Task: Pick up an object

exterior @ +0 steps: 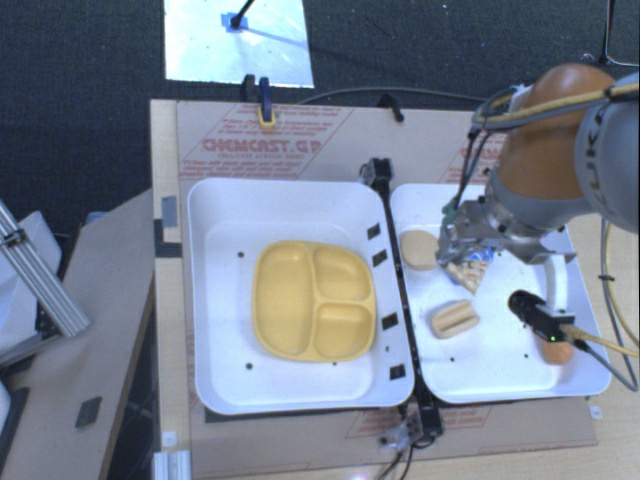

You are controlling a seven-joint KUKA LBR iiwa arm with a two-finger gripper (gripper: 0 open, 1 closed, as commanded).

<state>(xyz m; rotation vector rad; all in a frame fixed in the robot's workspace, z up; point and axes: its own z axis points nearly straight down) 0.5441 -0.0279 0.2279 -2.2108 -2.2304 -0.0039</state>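
Grey arm (560, 148) bends down, end effector (462, 253) over a bun (452, 318).

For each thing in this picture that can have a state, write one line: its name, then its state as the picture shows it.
Yellow divided plate: lying flat, right way up, in the left bin.
Tan bun-shaped toy: lying loose on the right bin floor.
Round beige piece: resting by the divider, beside the gripper.
Gripper: low over a blue-and-white item; grip not discernible.
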